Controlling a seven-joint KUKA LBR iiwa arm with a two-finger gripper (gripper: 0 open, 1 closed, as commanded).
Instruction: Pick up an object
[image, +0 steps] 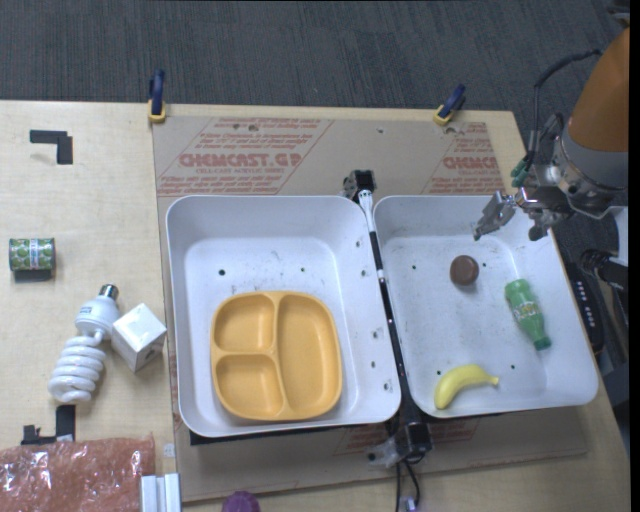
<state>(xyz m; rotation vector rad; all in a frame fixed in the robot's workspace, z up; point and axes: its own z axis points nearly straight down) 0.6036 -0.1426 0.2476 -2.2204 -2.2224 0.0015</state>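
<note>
Three candidates lie below the tool (511, 212) in its bin (570, 375): brown ball (464, 270) nearest, green bottle (526, 312) beside it, banana (463, 384) farthest. Nothing lifted yet (whole pick remains). Tool hangs over the bin's far rim, prongs spread, empty. Arm mostly cut off.

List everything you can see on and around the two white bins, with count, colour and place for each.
bins: 2, white, side by side mid-bench
divided plate: 1, yellow, left bin
brown ball: 1, brown, right bin, upper middle
bottle: 1, green, right bin, right side, lying down
banana: 1, yellow, right bin, near front
spiral bulb: 1, white, bench left of bins
small box: 1, white, beside the bulb
can: 1, green, far left
clamps: 2, blue and yellow, board's back edge
arm: 1, grey and orange, upper right
claw: 1, metallic, above right bin's back right corner
</note>
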